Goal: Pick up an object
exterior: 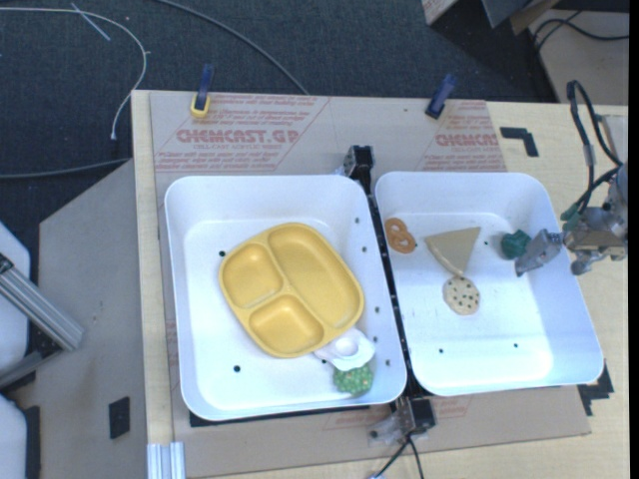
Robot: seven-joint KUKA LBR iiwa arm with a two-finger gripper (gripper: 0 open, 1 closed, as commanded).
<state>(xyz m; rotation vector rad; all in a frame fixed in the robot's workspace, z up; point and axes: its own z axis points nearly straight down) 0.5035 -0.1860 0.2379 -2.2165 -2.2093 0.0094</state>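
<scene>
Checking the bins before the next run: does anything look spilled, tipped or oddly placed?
Nothing spilled or broken. The yellow divided plate lies skewed in the left bin, with a fried egg and a green piece crowded against its lower edge.

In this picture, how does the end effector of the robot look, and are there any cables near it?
The end effector at the right edge is grey metal, angular, with a pale, boxy body behind it. Dark cables loop above it along the right side. The picture is too coarse to show any markings on it.
</scene>
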